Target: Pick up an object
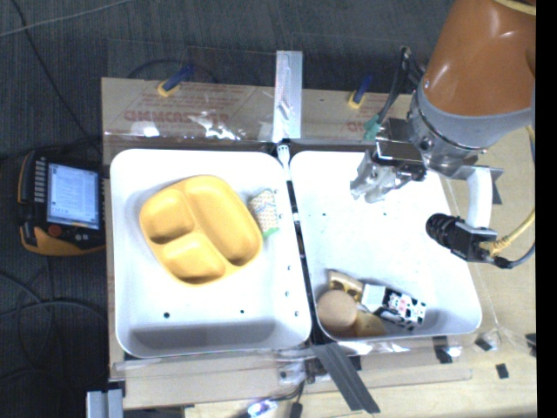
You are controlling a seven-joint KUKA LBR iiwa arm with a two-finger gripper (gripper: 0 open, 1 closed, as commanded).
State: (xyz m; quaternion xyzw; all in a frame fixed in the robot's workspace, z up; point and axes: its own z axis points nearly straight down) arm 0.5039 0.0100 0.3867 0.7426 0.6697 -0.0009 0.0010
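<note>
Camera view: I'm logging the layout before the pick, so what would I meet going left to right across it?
Handheld screen unit → yellow divided tray → small patterned object beside it → brown rounded object → black-and-white item → black cylinder on the arm.

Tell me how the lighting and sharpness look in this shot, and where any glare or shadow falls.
Camera view: even overhead light; the white bins are bright, nearly washed out; soft shadow along the left bin's front wall under the yellow tray; glare on the clear plastic sheet behind; the gripper looks slightly blurred; the small objects stay fairly sharp.
</note>
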